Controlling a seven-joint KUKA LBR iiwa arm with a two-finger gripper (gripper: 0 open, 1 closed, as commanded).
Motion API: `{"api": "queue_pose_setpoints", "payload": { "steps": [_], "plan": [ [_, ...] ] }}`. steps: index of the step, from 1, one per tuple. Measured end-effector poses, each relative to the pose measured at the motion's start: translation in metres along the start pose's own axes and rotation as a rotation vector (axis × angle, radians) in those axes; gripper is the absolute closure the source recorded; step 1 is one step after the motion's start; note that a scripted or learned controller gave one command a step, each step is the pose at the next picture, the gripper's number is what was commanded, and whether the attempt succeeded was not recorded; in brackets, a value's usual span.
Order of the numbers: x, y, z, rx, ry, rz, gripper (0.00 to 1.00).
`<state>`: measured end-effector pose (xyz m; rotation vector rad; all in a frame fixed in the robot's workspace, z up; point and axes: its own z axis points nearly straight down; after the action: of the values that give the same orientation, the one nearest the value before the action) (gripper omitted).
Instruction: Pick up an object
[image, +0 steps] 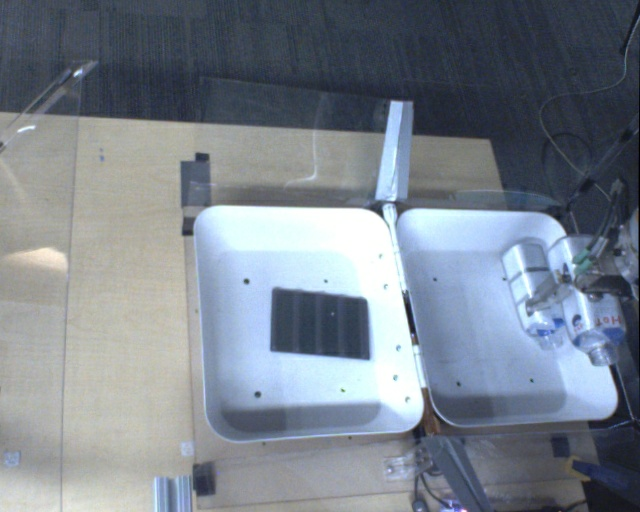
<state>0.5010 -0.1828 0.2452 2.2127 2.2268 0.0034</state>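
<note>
Nearest you, along the front edge of the pale wooden bench, a small ribbed metal block sits at the left, and some clear and metal fittings sit below the seam between the bins.

Just beyond them you see the left shallow white plastic bin. A dark grey, flat, ribbed rectangular pad lies flat near the middle of its floor, well clear of every wall.

Beside it, touching along the shared edge, is the right shallow white plastic bin. The silver-bodied gripper is down over this bin's right half, with the arm coming in from the right. That puts it well apart from the dark pad, in the other bin. You cannot tell from this view whether the gripper is released or clenched, and nothing is visibly held in it. Small blue-and-white shapes sit right against it, too blurred to identify.

Farther back, a grey metal bar runs away from the seam of the bins, and a clear plastic sheet lies across the bench's far edge. Beyond lies dark carpet.
</note>
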Motion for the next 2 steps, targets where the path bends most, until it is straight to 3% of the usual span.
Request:
{"api": "queue_pose_setpoints", "payload": {
  "steps": [1,2],
  "plan": [
    [-0.003,0.031,0.030,-0.001,-0.001,-0.136,0.00],
    [-0.021,0.100,0.140,-0.006,-0.004,-0.255,0.00]
  ]
}}
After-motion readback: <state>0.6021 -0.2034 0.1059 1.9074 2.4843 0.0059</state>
